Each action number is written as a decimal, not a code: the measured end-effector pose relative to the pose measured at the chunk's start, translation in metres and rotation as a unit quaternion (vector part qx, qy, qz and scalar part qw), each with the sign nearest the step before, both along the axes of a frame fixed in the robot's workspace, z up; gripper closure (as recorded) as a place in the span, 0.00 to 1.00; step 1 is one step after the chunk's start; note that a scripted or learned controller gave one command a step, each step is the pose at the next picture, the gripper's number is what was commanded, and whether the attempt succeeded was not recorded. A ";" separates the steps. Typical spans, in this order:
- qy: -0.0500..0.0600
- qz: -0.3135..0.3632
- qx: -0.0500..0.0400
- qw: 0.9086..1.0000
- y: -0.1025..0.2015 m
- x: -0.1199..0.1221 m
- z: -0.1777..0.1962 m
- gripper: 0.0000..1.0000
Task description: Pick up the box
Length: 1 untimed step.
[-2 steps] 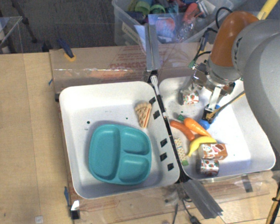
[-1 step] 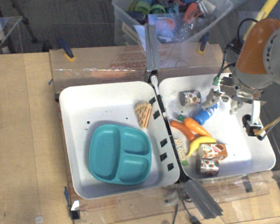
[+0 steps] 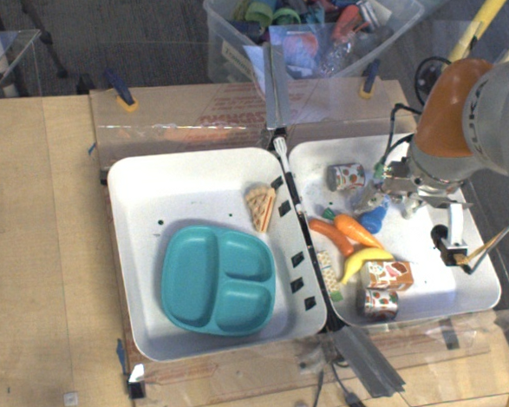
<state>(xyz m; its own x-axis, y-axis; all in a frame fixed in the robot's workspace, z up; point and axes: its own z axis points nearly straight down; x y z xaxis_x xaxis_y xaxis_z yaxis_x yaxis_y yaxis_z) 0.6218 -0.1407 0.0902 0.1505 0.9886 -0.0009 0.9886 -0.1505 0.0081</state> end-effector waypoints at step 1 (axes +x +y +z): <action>-0.002 0.106 0.000 0.994 0.048 0.040 -0.001 0.00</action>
<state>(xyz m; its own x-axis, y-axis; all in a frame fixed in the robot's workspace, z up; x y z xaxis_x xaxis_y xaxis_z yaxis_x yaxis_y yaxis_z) 0.6622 -0.0928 0.0895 -0.0623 0.9981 -0.0017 0.9980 0.0623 0.0115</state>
